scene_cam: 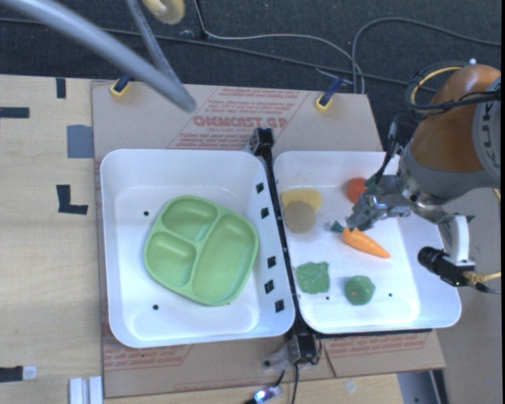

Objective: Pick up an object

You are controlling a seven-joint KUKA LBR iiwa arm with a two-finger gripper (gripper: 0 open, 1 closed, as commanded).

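- Pincer (359,218) hangs low over the right bin, its dark fingers pointing down toward the carrot's leafy end; from where I stand I cannot tell whether they are spread or closed, and nothing shows between them.
- Surface (34,225) is pale wood with black tape marks, and a cardboard sheet (236,112) with red lettering lies under both bins.
- Arm (454,141), grey with an orange band, comes in from the right side and bends down over the right bin.
- Left bin (122,310) is white and shallow, sitting tight against the right bin (433,310), with a black strip running along the seam between them.
- Green plate (202,249), split into three compartments, lies flat in the middle of the left bin.
- Carrot (367,242) lies on the right bin's floor, tilted, its green top just beside the pincer and its orange tip pointing away toward the right.
- Yellow cup (300,209) sits near the left wall of the right bin, with a brownish inside.
- Green leafy piece (312,277) lies toward the near edge, and a rounder green piece (359,289) sits just beside it.
- Red item (356,188) sits beyond the pincer, partly hidden by it.
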